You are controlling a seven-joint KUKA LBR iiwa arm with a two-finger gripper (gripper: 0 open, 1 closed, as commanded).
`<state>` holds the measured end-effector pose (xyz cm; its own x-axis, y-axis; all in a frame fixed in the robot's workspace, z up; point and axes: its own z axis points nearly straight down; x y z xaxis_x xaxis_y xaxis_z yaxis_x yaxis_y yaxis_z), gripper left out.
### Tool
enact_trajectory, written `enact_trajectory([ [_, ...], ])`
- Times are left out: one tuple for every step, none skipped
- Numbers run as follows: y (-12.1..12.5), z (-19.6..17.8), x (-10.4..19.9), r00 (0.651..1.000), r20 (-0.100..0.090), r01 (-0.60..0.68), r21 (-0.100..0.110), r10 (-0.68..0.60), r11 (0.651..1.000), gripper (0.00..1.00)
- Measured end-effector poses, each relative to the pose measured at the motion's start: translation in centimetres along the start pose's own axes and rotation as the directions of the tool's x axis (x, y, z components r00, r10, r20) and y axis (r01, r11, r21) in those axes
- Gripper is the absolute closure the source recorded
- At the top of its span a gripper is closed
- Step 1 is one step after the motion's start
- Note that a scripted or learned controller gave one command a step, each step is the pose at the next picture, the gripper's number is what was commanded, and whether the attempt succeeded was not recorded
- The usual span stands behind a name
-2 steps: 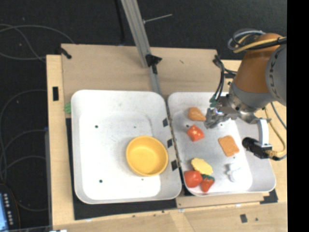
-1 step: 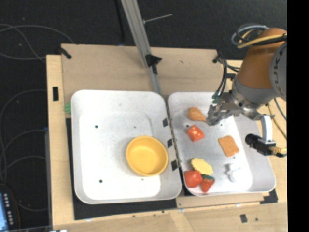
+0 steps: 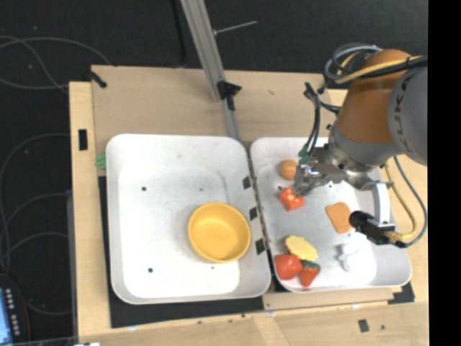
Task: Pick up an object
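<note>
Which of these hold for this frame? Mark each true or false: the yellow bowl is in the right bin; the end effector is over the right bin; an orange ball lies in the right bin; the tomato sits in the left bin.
1. The yellow bowl is in the right bin. False: it sits in the left bin.
2. The end effector is over the right bin. True, just above a small red-orange piece.
3. An orange ball lies in the right bin. True.
4. The tomato sits in the left bin. False: it is in the right bin's near corner.

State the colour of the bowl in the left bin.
Yellow; the bowl shows best in the camera view.
</note>
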<state>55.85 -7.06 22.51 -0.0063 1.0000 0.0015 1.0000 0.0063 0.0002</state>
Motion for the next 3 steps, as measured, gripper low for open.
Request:
enact_trajectory([
  [-0.3,-0.7,5.6,1.0,-0.002,0.003,-0.001,-0.003,1.0,1.0],
  [-1.8,0.1,10.7,1.0,0.001,0.001,0.001,-0.001,1.0,1.0],
  [-4.0,0.4,15.5,1.0,0.001,0.0,0.001,0.0,1.0,1.0],
])
